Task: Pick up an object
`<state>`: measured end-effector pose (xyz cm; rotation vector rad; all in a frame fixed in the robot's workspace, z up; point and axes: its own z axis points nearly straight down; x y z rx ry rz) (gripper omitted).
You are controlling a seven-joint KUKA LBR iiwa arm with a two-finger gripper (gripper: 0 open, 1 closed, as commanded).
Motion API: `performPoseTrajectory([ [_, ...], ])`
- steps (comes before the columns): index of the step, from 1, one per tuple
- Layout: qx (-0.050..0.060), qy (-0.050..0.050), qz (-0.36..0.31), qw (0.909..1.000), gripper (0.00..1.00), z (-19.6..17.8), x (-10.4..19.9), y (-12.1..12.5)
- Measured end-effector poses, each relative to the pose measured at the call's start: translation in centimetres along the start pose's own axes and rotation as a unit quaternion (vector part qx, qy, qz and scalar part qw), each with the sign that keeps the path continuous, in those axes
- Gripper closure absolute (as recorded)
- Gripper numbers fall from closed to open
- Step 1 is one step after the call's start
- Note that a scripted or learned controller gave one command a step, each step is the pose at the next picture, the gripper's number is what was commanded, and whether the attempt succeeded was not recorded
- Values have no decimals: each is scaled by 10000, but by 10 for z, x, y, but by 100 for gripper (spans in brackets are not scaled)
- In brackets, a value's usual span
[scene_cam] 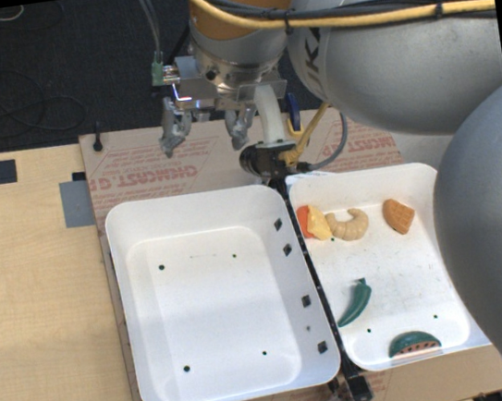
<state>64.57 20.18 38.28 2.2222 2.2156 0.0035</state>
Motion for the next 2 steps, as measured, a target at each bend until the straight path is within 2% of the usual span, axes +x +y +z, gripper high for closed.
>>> performPoseTrajectory([
  [1,50,-11,-39,10000,100,-5,3,-2],
  [2,27,1,-31,10000,100,-31,-2,-2],
])
